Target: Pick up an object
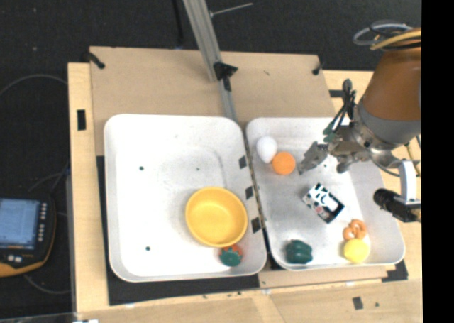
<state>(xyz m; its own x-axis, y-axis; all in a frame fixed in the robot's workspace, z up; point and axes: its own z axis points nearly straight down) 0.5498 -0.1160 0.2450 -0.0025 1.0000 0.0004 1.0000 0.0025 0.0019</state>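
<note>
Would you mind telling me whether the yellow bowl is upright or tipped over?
Upright. The yellow bowl in the left bin shows its round opening and inner floor to the camera, and nothing lies inside it.

Robot lab — plywood bench [177, 84], white bins [142, 172], teach pendant [25, 233]

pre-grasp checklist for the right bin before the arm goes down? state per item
1. Gripper carries nothing: ok, its fingers are spread with no object between them.
2. Gripper is over the right bin: ok.
3. Nearest target is free to grasp: not ok, the orange ball touches the white ball.
4. Black-and-white block has space around it: ok, it lies apart from other objects.
5. Yellow toy can be taken alone: cannot tell, the orange ring piece sits against it.
6. Green object is away from the wall: not ok, it lies at the near rim.
</note>
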